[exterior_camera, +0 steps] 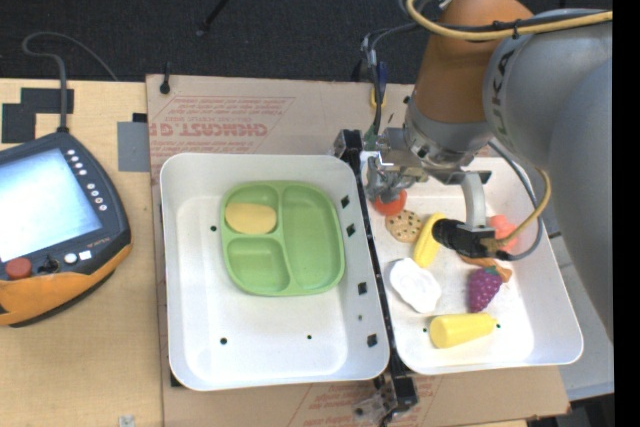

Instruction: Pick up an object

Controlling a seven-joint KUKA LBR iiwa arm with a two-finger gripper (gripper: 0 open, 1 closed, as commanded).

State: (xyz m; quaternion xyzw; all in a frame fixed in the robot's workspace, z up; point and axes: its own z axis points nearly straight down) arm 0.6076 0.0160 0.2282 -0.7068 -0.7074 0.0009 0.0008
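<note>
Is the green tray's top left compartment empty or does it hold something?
Holds something: a yellow oval piece lies in the green tray's top left compartment.

A green divided tray (285,238) holding a yellow piece (250,216) sits in the left bin (200,335). The gripper (388,183) hangs over toy foods in the right bin (545,335), right of centre.

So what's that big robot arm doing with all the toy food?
The grey and orange arm reaches in from the right, with its hand low over the right bin, near a red toy and a cracker. It is meant to pick something up, but nothing shows between its fingers. Purple grapes and a yellow piece lie in that bin. The left bin holds a green tray.
</note>
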